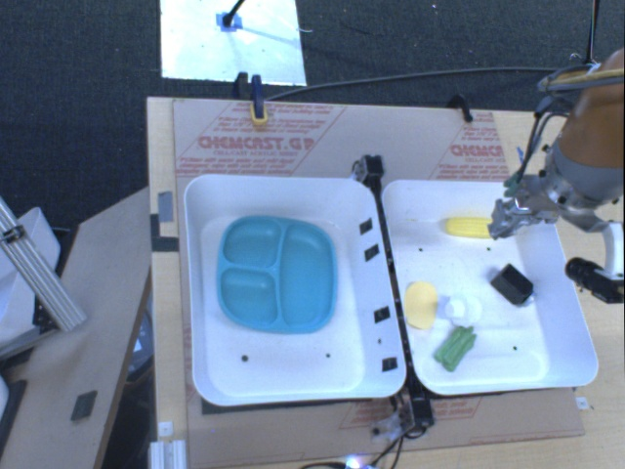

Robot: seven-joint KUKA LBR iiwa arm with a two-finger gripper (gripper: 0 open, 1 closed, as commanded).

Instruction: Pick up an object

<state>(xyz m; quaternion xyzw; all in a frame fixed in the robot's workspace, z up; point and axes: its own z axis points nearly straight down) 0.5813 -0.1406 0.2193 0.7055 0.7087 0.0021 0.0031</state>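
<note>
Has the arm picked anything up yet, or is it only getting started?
Nothing looks picked up so far. The yellow corn cob, black block, pale yellow piece, white piece and green toy all lie in the right bin. In hand: the gripper sits right beside the corn cob's end. Left: closing on an object and lifting it.

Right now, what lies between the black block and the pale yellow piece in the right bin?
In the camera view, a small white object sits between the black block and the pale yellow piece, nearer the yellow piece.
</note>
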